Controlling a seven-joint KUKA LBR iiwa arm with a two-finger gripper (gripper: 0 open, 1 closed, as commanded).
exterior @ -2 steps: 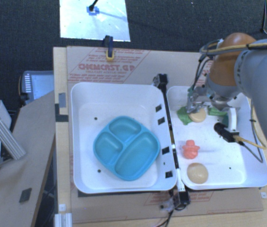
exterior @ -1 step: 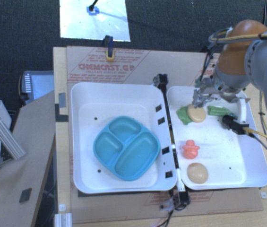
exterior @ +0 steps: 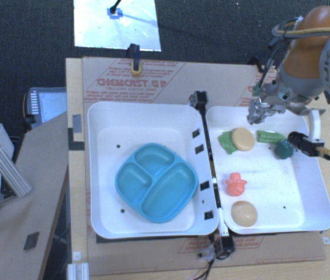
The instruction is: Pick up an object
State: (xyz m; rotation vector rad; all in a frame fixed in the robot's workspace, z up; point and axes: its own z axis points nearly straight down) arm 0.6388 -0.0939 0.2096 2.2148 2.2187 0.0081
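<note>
From the overhead camera we see the gripper (exterior: 258,114) poised above the far rim of the right bin (exterior: 316,214), holding nothing, and we cannot tell its fingers' state. The nearest candidate, a tan round piece (exterior: 242,139) overlapping a green leaf-shaped toy (exterior: 228,142), lies just below it. We judge a straight descent centred on that piece best, the grey arm (exterior: 319,51) leaning in from the right.
</note>
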